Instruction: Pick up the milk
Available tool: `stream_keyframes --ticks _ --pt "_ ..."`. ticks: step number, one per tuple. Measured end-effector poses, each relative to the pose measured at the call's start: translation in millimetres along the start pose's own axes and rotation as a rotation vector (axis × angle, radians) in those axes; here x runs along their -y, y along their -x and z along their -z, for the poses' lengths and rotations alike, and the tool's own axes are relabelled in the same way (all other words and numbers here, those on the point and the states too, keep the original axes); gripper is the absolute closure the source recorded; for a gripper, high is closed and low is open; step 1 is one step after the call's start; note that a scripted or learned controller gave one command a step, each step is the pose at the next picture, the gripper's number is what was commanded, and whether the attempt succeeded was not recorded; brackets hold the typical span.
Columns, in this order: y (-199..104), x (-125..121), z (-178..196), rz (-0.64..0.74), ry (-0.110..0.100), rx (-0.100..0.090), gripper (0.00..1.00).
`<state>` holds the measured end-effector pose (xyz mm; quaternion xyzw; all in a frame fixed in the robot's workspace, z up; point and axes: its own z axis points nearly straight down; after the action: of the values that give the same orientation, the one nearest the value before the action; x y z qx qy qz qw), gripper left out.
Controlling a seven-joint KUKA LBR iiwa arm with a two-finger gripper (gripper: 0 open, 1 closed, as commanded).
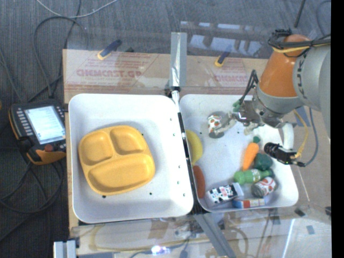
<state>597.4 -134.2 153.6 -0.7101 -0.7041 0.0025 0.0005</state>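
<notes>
The milk (224, 193) is a small white carton with black cow patches. It lies on its side near the front edge of the right bin (215, 160). My gripper (240, 116) hangs over the back half of that bin, well behind the carton. It is close beside a small white item with red-brown spots (216, 125). The grey arm with its orange band (279, 74) comes in from the right.
Around the milk lie a green bottle (250, 175), a can (264, 187), a carrot (250, 155), a green vegetable (263, 161) and a red sausage (199, 180). A yellow piece (194, 145) rests at the bin's left wall. The left bin (91, 109) holds a yellow divided tray (115, 157).
</notes>
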Motion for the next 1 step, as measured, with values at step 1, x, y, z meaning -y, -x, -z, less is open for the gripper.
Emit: stream_keyframes --ticks 1 --pt "-26.3 66.8 -64.5 0.101 0.015 0.000 0.00"
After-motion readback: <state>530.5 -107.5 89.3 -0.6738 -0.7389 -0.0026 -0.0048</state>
